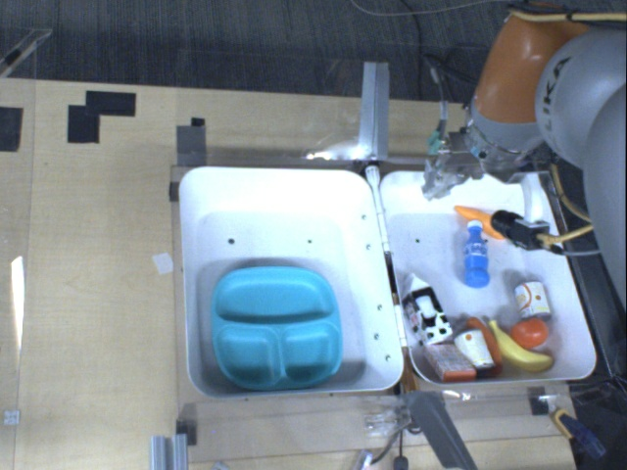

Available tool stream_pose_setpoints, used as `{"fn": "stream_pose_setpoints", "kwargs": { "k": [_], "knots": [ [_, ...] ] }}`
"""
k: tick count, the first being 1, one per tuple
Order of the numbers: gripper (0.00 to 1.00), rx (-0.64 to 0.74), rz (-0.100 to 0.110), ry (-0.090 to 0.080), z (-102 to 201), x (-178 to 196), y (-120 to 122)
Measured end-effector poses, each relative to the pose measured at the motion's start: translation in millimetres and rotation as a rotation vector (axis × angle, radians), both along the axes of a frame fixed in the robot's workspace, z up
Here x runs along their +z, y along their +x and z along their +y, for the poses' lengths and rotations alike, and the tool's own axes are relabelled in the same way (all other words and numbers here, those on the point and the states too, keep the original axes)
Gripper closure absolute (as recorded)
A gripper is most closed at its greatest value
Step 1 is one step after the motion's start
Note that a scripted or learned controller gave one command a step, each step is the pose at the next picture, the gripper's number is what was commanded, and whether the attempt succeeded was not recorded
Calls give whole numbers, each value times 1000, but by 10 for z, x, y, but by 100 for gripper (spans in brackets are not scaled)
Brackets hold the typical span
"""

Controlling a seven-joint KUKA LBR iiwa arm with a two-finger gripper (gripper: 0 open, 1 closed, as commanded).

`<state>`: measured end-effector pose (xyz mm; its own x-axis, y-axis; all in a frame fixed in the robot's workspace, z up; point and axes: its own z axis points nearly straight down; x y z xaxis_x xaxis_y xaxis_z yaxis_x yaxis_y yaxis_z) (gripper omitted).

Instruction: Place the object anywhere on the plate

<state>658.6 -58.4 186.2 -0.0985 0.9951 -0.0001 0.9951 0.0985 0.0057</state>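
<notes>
A blue divided plate [277,325] lies in the near part of the left bin [245,194]. My gripper [441,176] hangs over the far left corner of the right bin [421,248], well away from the plate. Below and to the right of it lie an orange carrot-shaped piece [471,213] and a small blue bottle [475,255] on the bin floor. Nothing in the bin touches the gripper.
Along the near side of the right bin sit a black-and-white box [425,314], a reddish box [453,362], a white-and-orange bottle [474,344], a banana [521,352], a red-orange ball [530,332] and a small can [532,299]. A metal post [374,106] stands behind the bins.
</notes>
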Motion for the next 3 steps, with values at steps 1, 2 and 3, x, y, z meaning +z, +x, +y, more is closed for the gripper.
{"fn": "stream_pose_setpoints", "kwargs": {
  "k": [1,2,3],
  "knots": [
    [100,-20,2,1,666,159,-1125],
    [100,178,3,1,2162,-849,-1411],
    [100,265,-36,2,2177,-888,-1596]
  ]
}}
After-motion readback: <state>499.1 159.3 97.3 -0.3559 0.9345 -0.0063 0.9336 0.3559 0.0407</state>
